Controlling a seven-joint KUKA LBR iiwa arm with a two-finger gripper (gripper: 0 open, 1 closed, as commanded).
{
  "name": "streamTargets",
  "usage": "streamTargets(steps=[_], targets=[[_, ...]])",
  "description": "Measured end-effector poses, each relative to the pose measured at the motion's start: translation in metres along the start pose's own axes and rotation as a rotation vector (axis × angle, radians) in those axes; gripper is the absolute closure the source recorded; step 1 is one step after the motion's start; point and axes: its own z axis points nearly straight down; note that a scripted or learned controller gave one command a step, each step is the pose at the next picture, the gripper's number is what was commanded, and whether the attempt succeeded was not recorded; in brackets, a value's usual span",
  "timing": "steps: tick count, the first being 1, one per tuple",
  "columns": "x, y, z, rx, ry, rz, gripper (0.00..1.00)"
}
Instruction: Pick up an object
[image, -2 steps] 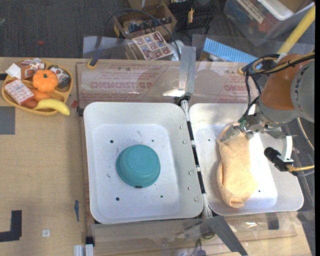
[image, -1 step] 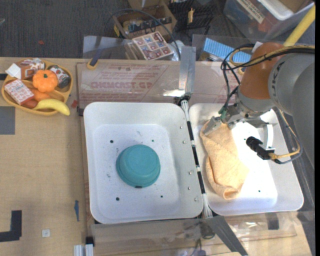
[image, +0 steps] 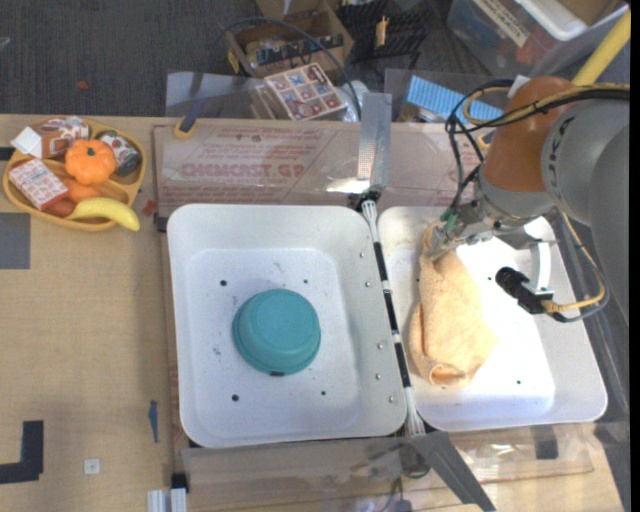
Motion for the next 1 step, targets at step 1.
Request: streamTargets(steps=[1], targets=[[0.0411, 0.0202, -0.0856, 0.009, 0.006, -0.202, 1.00]])
